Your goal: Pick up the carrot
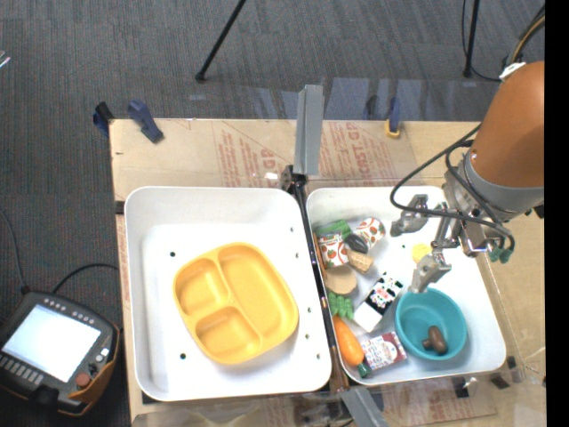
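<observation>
Carrot [348, 342] lies wedged between bin wall [318, 301] and carton [383, 352].

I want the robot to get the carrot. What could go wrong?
The carrot lies squeezed against the bin's left wall, with a small red carton touching it, so the fingers may not fit around it. The gripper hangs far off, above the teal bowl; coming down it might bump the bowl or grab another toy.
</observation>
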`<state>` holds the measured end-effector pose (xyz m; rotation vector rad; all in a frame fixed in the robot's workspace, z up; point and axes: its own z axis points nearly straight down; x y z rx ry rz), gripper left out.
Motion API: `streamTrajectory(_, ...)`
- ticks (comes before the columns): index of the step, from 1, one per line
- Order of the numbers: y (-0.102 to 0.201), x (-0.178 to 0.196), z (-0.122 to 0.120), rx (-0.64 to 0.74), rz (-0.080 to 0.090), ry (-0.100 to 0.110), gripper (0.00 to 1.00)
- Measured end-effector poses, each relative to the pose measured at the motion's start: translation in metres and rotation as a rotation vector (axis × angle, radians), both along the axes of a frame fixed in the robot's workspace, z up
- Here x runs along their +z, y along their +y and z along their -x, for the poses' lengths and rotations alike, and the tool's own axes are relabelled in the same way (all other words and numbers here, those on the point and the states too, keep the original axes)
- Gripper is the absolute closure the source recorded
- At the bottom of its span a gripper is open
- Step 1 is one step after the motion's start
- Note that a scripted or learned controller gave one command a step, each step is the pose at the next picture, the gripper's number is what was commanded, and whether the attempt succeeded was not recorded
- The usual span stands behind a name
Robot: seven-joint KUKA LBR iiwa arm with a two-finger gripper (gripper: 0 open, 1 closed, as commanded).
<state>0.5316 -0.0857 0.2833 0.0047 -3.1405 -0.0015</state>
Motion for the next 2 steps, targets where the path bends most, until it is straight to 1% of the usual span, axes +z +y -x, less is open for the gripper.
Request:
streamTrajectory(1, 0.026, -0.055, 0.038, 0.22, -0.002, 0.004, 0.0)
streamTrajectory(2, -0.055, -0.066, 0.011, 0.218, -0.001, 0.001, 0.0)
